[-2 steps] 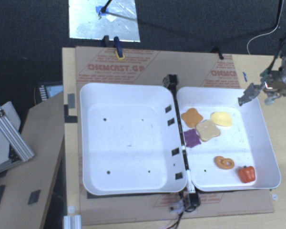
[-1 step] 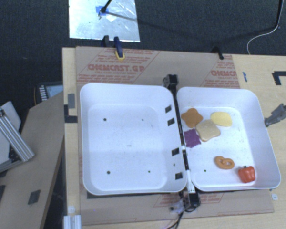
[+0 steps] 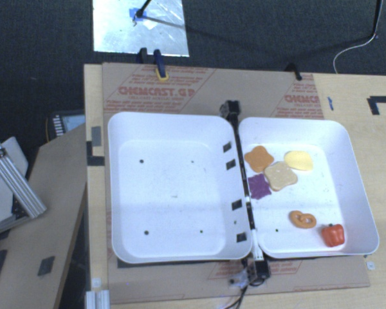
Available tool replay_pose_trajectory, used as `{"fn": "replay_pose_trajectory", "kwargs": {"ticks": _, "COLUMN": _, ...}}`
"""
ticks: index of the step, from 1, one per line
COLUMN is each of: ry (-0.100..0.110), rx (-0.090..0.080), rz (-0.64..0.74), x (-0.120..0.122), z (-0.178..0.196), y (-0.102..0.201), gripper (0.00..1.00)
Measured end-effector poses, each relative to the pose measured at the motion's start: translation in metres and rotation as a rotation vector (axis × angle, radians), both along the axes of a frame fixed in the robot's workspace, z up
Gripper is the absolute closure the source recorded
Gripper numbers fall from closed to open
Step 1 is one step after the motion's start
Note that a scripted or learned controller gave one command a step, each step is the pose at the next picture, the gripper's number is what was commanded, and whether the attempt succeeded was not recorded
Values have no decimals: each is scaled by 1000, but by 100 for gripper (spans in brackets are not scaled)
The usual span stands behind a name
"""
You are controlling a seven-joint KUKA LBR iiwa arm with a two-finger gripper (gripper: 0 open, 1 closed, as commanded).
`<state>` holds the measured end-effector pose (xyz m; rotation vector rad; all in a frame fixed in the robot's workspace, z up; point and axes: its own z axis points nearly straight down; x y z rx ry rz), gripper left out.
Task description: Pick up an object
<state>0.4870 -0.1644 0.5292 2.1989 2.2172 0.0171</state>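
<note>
Hand state: can't tell, apart or together, nothing here to judge it from. It comes in from the right side, so places below are taken from that approach.

All candidates sit in the right bin (image 3: pixel 357 172), the one on the hand's side. Closest to that approach: red pepper (image 3: pixel 333 235), near the bin's front corner, with the pretzel (image 3: pixel 302 219) just beyond it and apart from it. Both stand clear of neighbours, so probably the easy picks, though the pepper is tight to the bin wall.

Further in is a cluster: yellow piece (image 3: pixel 299 160), tan toast slice (image 3: pixel 281 176), orange piece (image 3: pixel 259 158), purple piece (image 3: pixel 259 187). The toast touches or overlaps the purple one; these are flat and crowded, so I'd expect a poor grip.

Left bin (image 3: pixel 174 179) lies beyond. Both bins are clipped together on the worktop (image 3: pixel 199 89), likely to stop sliding.
</note>
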Motion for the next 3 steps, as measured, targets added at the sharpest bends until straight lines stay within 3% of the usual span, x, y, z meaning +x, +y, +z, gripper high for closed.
{"fn": "replay_pose_trajectory", "kwargs": {"ticks": 1, "ry": 12, "rx": 2, "rz": 0, "x": 0, "z": 2, "y": -1, "gripper": 100}}
{"fn": "replay_pose_trajectory", "kwargs": {"ticks": 2, "ry": 22, "rx": 8, "rz": 7, "x": 0, "z": -45, "y": 101, "gripper": 100}}
{"fn": "replay_pose_trajectory", "kwargs": {"ticks": 3, "ry": 23, "rx": 8, "rz": 7, "x": 28, "z": -90, "y": 201, "gripper": 100}}
